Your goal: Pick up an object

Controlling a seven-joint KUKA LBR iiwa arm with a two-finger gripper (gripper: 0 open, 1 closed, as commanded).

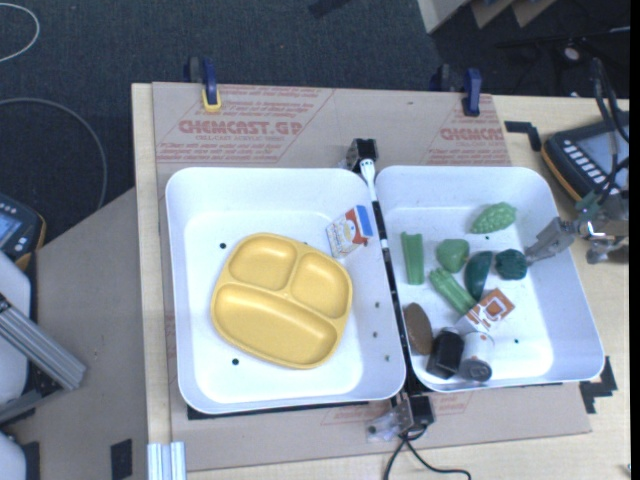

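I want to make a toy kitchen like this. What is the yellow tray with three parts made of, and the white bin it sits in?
The yellow divided tray looks like moulded plastic, smooth with a soft sheen: its rounded ridges catch the light evenly. The left white bin also looks like plastic, thin and glossy, with rounded corners and a curled rim, though painted metal cannot be ruled out.

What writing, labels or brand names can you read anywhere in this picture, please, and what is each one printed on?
"CHEMCAST GP", in red, on the brown board behind the left bin; smaller lines around it are too blurred to read.
"CHEMC...", the same red print, cut off, on the board behind the right bin.
Small carton in the left bin: print too small to read.
Small carton in the right bin: print too small to read.
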